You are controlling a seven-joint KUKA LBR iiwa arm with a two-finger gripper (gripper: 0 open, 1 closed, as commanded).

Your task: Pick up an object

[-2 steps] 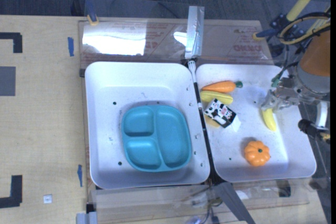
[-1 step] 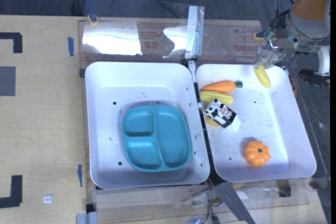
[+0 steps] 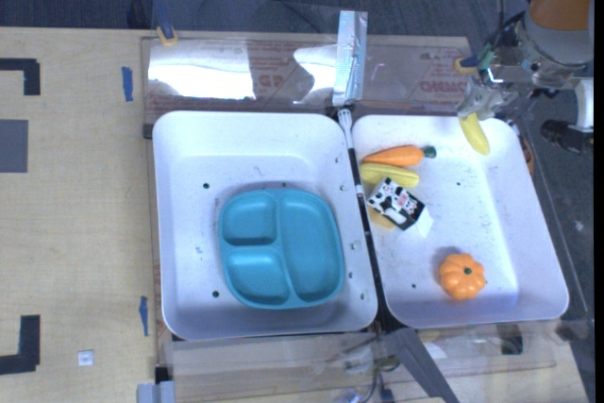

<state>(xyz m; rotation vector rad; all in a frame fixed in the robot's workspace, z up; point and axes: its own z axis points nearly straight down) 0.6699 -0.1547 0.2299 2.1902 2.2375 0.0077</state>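
A yellow banana is held in the closed jaws of the gripper, above the far corner of the right bin. A carrot and pumpkin are seen inside that bin.

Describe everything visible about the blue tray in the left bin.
The blue tray is a rounded, turquoise plate that looks like smooth plastic, split by raised ridges into three compartments: one upper left, one lower left, and a long one on the right. It lies flat, right way up, on the floor of the left bin, toward its near side.
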